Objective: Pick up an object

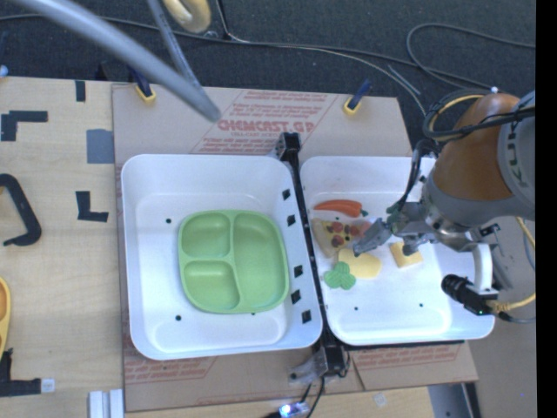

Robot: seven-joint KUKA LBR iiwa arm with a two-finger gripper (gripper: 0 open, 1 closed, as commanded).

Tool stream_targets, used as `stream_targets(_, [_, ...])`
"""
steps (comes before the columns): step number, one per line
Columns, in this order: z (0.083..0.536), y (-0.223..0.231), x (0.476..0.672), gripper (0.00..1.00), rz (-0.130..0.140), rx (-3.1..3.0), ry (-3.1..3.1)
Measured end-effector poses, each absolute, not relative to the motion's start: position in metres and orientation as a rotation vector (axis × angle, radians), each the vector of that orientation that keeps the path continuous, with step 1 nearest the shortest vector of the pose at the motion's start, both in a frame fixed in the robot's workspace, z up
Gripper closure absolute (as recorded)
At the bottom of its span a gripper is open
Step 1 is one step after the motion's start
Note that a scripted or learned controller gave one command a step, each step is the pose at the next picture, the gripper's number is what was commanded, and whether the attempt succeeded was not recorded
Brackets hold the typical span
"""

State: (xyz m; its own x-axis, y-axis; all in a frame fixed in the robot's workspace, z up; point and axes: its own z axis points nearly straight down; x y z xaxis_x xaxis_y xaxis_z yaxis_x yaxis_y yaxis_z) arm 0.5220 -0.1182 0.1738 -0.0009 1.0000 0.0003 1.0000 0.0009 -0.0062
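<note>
Camera view: gripper (372, 238), finger state unclear, over right bin (435, 320); orange carrot (338, 206) lengthwise left-right.

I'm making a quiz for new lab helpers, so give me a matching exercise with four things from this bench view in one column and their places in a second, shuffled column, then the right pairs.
Things:
1. green divided plate
2. orange carrot
3. green leafy toy
4. gripper

Places:
A. right bin, nearest its far wall
B. over the toy food in the right bin
C. middle of the left bin
D. right bin, beside the divider, nearer the camera than the carrot

Pairs: 1-C, 2-A, 3-D, 4-B
</note>
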Motion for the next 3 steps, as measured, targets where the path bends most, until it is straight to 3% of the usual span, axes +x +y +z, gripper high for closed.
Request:
stream_targets(1, [0.126, -0.126, 0.521, 0.00, 0.008, -2.218, -2.218])
stream_targets(2, [0.139, -0.124, 0.522, 1.00, 0.002, -2.215, -2.222])
stream_targets(3, [0.199, -0.130, 0.519, 1.00, -0.004, -2.223, -2.225])
